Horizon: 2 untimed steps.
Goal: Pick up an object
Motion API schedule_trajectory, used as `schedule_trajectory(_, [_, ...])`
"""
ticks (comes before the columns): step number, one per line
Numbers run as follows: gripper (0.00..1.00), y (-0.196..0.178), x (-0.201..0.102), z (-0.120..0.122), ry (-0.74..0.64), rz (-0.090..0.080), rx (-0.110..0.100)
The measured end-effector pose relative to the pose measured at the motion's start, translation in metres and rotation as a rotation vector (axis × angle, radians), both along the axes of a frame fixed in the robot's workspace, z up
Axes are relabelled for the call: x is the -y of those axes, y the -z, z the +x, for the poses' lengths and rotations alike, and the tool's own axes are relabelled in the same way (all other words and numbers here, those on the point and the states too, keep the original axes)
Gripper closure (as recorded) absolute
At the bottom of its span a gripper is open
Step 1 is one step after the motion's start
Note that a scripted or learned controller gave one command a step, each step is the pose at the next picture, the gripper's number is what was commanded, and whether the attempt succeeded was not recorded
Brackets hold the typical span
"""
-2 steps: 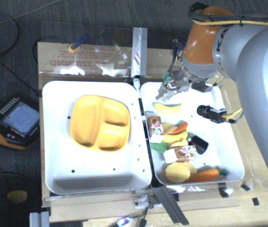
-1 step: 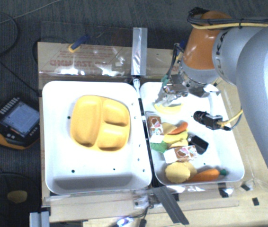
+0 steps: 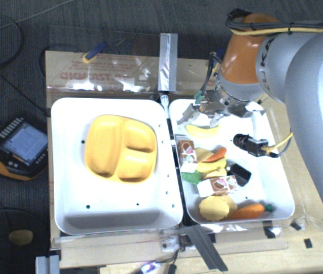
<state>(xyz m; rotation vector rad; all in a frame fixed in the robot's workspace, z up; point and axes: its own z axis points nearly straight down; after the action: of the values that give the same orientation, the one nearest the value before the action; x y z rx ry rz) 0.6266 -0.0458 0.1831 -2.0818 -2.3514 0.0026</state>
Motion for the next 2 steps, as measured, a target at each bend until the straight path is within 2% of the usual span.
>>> schedule_trajectory(1, [0.0,0.0,0.0,0.0,0.0,0.0,0.0])
schedule_trajectory(2, [0.0,0.0,0.035,-0.032,0.069,0.0,0.0])
